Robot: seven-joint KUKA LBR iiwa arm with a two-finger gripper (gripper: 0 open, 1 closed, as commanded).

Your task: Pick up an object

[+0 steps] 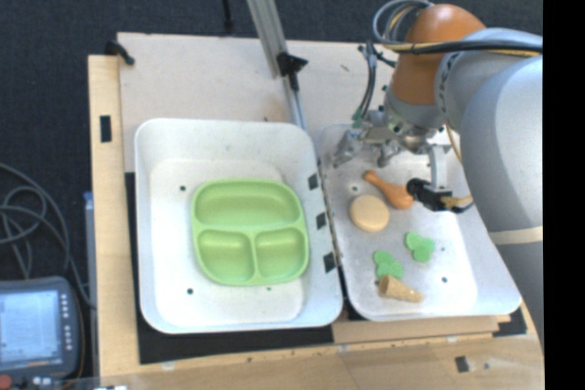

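Grey arm (pixel 494 132) enters from right, orange band above the wrist, bent down, gripper (pixel 375 146) low at the view's centre-right.

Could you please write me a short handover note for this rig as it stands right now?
Pincer: low over the far end of the right bin, near its divider side; nothing visible in it, finger state unclear.
Right bin holds: orange drumstick-like toy, tan round piece, two green pieces, cone-shaped piece.
Left bin holds a green divided plate.
Done: nothing lifted yet.
Left: grasp and lift one object; the drumstick toy lies nearest the pincer.
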